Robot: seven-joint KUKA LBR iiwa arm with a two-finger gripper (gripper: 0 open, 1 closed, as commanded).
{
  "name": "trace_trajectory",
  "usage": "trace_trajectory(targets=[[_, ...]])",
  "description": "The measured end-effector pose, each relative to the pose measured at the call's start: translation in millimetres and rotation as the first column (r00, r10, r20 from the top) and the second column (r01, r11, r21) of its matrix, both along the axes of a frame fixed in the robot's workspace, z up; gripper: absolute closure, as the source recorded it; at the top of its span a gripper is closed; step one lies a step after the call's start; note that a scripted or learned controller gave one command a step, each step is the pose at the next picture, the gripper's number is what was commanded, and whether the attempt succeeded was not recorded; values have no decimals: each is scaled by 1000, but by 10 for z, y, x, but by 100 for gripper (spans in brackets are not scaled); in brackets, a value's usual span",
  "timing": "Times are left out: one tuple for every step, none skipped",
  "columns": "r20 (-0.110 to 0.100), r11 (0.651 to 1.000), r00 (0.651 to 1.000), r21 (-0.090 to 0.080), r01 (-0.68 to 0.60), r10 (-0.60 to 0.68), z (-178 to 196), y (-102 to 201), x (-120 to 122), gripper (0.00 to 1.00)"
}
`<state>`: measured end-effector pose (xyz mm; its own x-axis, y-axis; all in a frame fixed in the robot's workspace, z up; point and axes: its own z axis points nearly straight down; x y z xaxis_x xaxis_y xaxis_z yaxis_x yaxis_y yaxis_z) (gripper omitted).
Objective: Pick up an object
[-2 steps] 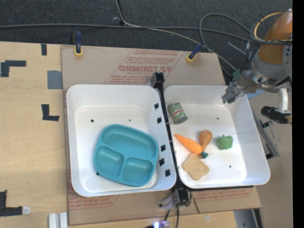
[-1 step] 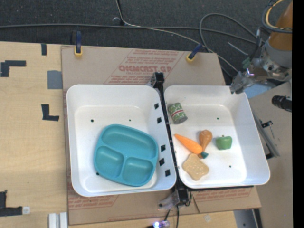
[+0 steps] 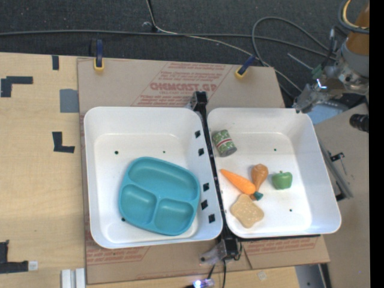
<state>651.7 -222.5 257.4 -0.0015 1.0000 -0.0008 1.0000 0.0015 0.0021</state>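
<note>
Carrot [image 3: 238,182] in right bin [image 3: 300,131], long axis diagonal, thick end up-left, tip down-right beside toast slice [image 3: 247,211]. Chicken drumstick [image 3: 259,174] touching carrot's far side, green apple [image 3: 282,180] just beyond, small green can [image 3: 224,142] near divider. Gripper [image 3: 312,95] up at bin's far right corner, above rim; all objects lie down-left of it. Fingers: cannot tell if open or closed, too blurred. Left bin [image 3: 96,125] holds teal divided tray [image 3: 158,195]. Apple and can stand apart, likely easier picks; cardboard-covered surface [image 3: 174,83] around bins.
</note>
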Motion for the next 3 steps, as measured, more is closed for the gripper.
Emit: trace_trajectory(targets=[[-4,1000,1000,2,-3,3,-70,483,-78,100],[-4,1000,1000,2,-4,4,-42,968,-96,100],[-4,1000,1000,2,-5,5,-22,1536,-116,100]])
